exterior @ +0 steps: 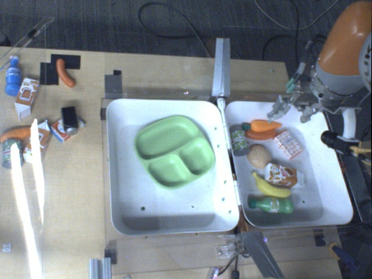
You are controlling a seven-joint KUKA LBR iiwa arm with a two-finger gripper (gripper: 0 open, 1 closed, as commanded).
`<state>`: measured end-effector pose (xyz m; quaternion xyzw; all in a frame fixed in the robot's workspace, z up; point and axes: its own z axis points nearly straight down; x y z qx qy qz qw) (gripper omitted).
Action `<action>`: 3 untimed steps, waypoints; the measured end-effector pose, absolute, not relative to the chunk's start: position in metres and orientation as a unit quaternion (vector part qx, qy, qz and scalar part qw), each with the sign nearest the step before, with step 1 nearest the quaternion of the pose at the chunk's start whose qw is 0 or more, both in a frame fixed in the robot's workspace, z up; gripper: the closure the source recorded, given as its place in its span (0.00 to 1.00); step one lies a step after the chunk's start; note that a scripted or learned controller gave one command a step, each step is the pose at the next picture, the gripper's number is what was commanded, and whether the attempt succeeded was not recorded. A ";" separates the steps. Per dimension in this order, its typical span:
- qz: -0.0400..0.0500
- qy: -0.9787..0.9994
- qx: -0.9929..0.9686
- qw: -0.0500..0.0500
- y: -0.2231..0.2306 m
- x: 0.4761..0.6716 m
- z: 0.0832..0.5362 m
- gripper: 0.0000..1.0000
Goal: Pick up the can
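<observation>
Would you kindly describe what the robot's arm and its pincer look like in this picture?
The arm ends in a large rounded orange shell above a grey, metallic wrist section. The pincer below it is small, built of pale grey metal parts with thin fingers and a bit of teal near its base. Dark cables run beside the wrist.

Even, bright overhead light. White bins [174, 220] nearly washed out, soft shadow along near inner walls. Strong white glare streak at left bench edge [26, 208]. Overall soft focus, low resolution; small objects blurred, dark floor grainy.
</observation>
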<state>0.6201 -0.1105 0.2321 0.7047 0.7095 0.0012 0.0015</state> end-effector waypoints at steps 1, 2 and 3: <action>0.001 0.725 0.689 0.001 -0.071 0.650 0.184 0.00; 0.004 0.756 0.654 0.014 -0.092 0.637 0.119 0.00; 0.003 0.622 0.783 0.003 -0.086 0.671 0.104 0.00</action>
